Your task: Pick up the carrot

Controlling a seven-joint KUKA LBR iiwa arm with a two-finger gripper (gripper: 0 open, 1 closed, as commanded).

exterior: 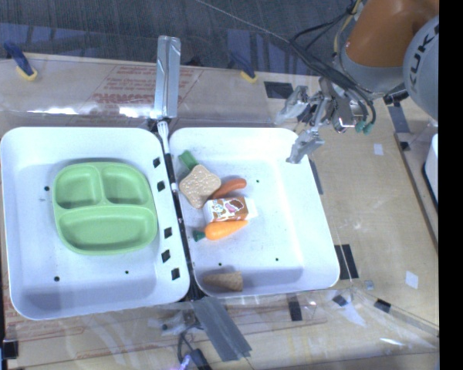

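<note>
The carrot [221, 230] is orange with a small green top at its left end. It lies in the middle of the right bin [293, 230], just below a small printed packet [230, 207]. My gripper [296, 127] hovers over the bin's far right corner, well up and right of the carrot. It is open, with nothing between its fingers.
Near the carrot lie a tan cracker [199, 185], an orange-red sausage [231, 186], a green piece [187, 159] and a brown piece [222, 281] at the bin's front wall. The left bin [23, 268] holds a green divided plate [105, 206].
</note>
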